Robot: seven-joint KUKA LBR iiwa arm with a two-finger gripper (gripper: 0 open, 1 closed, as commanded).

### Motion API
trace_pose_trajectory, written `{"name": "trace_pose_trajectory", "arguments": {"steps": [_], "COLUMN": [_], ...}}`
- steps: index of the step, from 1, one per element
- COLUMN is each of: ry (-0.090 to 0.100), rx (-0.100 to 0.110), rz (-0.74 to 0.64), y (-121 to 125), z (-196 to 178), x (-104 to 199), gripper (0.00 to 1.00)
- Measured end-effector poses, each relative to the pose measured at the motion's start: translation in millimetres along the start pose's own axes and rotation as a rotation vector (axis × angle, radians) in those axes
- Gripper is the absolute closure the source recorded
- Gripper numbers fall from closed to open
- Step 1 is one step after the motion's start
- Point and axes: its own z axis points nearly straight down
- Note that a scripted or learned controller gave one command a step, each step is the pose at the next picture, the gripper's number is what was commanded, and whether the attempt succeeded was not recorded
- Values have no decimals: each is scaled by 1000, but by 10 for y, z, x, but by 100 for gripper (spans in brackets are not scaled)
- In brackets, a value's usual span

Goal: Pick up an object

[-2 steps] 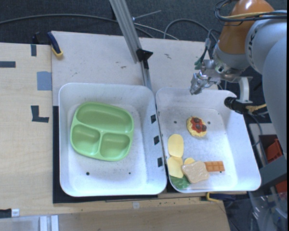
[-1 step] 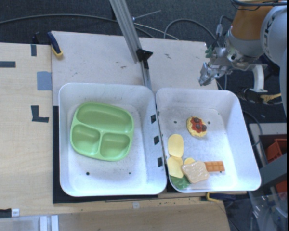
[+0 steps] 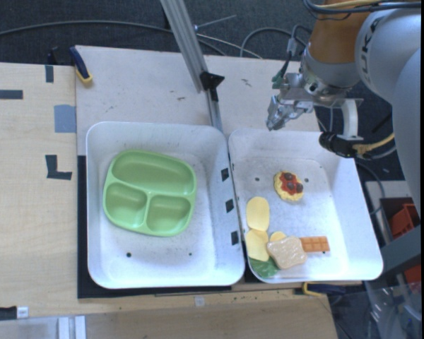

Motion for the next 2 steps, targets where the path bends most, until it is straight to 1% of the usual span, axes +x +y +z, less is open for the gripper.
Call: {"name": "trace_pose_trajectory", "arguments": {"steps": [1,2], "ry": [0,0], "rx": [1,3], "rz": [0,0], "y": [-196,-378], "z": [-1,188], "x": [579,1152], "gripper": [100,100]}}
